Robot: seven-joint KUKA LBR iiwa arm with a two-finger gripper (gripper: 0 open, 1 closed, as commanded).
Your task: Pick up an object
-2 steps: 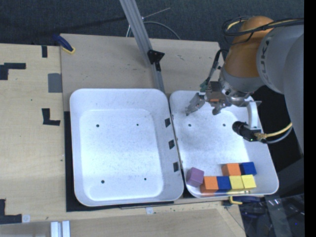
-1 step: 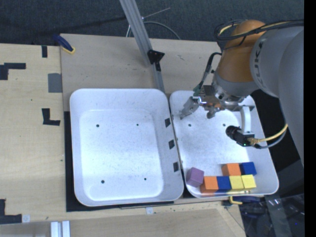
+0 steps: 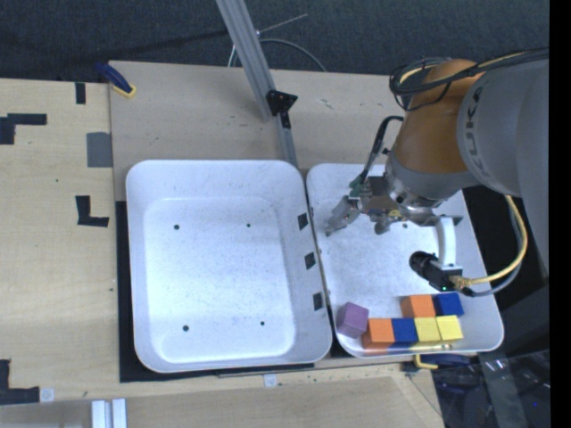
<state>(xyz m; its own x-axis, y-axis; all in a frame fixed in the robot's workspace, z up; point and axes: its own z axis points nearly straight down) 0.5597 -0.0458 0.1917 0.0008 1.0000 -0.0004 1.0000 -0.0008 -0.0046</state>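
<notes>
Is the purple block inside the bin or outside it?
Inside. The purple block sits in the right bin, near its front left corner, beside the other blocks.

Both white bins: plastic look, smooth, faintly speckled; bin under gripper (image 3: 361,210) marked right bin (image 3: 370,266), bin beside it left bin (image 3: 219,261); bench (image 3: 187,119) beyond bins: pale wood look, matt; arm shell (image 3: 508,114) above gripper: grey, smooth, slight sheen; orange band (image 3: 433,136): glossy; blocks (image 3: 419,321) nearer camera than gripper: matt, flat colours, purple, orange, blue, yellow; slanted bar (image 3: 245,38) beyond gripper: metal look, dull silver; fingers: dull grey metal look.
</notes>
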